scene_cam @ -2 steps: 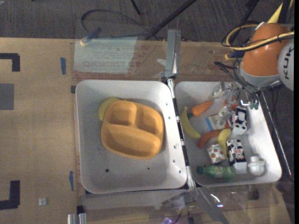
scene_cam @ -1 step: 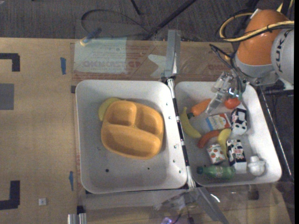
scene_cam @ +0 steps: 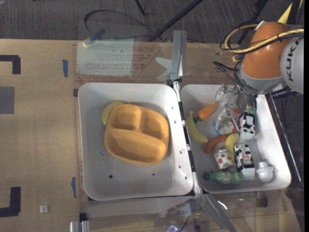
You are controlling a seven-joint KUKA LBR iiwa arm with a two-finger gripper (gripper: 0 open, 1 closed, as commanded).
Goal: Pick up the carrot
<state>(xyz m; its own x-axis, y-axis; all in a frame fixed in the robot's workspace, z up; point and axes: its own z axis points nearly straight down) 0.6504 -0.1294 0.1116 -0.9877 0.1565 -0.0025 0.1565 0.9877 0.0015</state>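
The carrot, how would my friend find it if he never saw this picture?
Look in the right-hand white bin, near its top edge. The carrot lies above the long yellow banana. It is the orange, pointed thing, stubbier than the banana.

Showing off plenty of orange here: carrot (scene_cam: 208,111) glowing orange with a darker tip, divided plate (scene_cam: 137,134) sitting in yellow-orange, arm's band (scene_cam: 264,50) beaming bright orange against grey. Peeking yellow from under the plate, some round thing (scene_cam: 109,111). Looking yellow too, the banana (scene_cam: 195,128). Wearing black-and-white cow patches, two little cartons (scene_cam: 247,125). Sporting red strawberry print on white, a small box (scene_cam: 222,159). Lying green with a pale label, the bottle (scene_cam: 223,178). Staying plain white, both bins (scene_cam: 91,144). Carrying blue tape bits, the tan bench (scene_cam: 38,129).
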